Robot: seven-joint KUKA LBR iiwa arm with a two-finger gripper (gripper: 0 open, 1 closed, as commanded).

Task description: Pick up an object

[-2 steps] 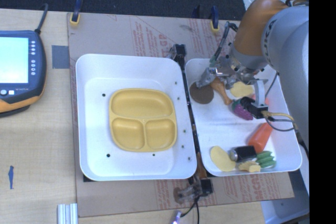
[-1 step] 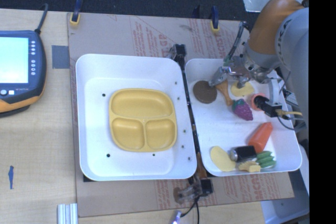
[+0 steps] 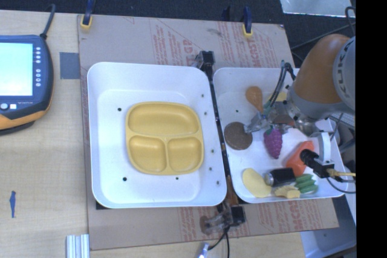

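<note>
The right bin [image 3: 225, 83] holds several small items. Among them are a brown disc [image 3: 237, 135], a purple grape bunch [image 3: 273, 142] and a tan pear-shaped piece [image 3: 254, 95]. My gripper [image 3: 262, 123] is low over this bin, just above the gap between the brown disc and the grapes, with the tan piece a little beyond it. The grey arm with its orange band [image 3: 320, 75] reaches in from the right. I see no object lifted off the bin floor.
At the right bin's front lie a yellow banana [image 3: 256, 183], a black object [image 3: 281, 176], a green item [image 3: 306, 184] and an orange-red piece [image 3: 299, 156]. The left bin [image 3: 100, 130] holds a yellow divided plate [image 3: 164, 136]. A teach pendant [image 3: 21, 78] sits far left.
</note>
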